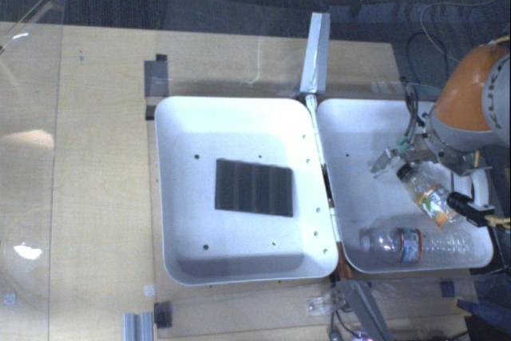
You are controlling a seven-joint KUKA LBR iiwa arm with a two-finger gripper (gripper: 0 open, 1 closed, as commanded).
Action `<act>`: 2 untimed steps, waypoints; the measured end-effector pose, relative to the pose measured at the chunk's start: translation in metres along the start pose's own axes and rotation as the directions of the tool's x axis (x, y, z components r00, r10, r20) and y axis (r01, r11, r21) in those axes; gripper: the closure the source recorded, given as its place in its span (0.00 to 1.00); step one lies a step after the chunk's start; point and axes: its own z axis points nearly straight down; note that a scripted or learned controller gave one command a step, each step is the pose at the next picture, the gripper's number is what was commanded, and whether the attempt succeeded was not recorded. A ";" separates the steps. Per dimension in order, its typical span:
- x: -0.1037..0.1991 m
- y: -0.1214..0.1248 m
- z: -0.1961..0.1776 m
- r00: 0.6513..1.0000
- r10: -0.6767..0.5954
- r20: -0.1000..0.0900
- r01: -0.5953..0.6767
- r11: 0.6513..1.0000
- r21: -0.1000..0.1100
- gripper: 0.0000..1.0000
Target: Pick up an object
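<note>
A dark ridged rectangular pad (254, 188) lies flat in the middle of the left bin (184, 251). In the right bin (351, 132), a clear plastic bottle (419, 244) with a blue label lies on its side along the front wall. A crumpled clear wrapper (431, 200) with orange and green print sits just above the bottle. My gripper (395, 162) hangs over the right bin's middle, just up and left of the wrapper, below the orange band (467, 96). I see nothing held in it.
A grey metal bar (316, 52) stands behind the seam between the bins. Cables (419, 52) trail at the back right. Wooden bench top (80, 172) spreads to the left under a clear sheet.
</note>
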 end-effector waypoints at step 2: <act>-0.039 0.062 0.002 1.000 0.029 0.001 -0.029 1.000 0.002 0.00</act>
